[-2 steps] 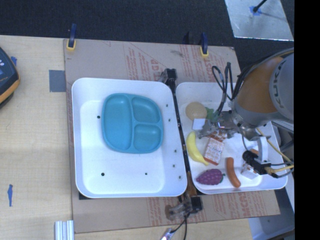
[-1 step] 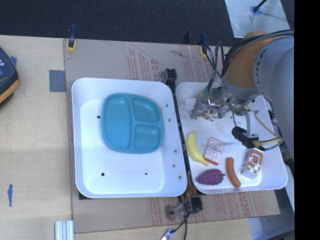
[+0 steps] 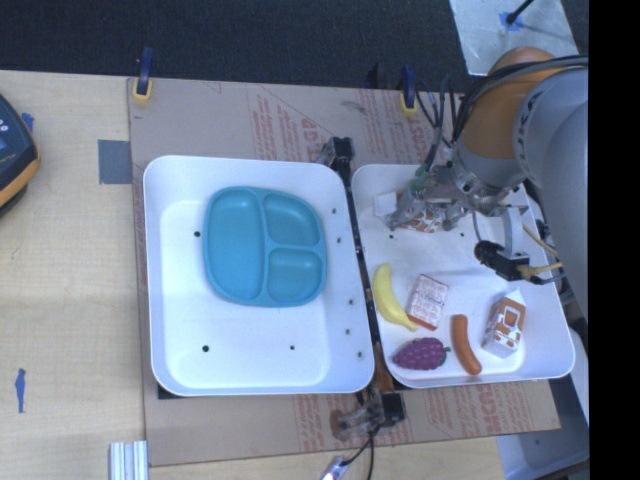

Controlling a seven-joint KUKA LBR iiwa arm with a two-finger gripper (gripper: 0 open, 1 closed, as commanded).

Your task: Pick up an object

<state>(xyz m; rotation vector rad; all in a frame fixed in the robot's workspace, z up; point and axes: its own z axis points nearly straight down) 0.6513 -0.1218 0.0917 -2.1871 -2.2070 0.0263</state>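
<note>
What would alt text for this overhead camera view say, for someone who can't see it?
A grey robot arm's gripper reaches into the right white bin, which holds a banana, grapes, a sausage and two small cartons. The left white bin holds a blue divided plate.

Bench (two white bins)

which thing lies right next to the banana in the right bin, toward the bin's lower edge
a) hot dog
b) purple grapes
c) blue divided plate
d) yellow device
b: the purple grapes lie just below the lower tip of the banana in the right bin, while the hot dog lies further right.
</note>
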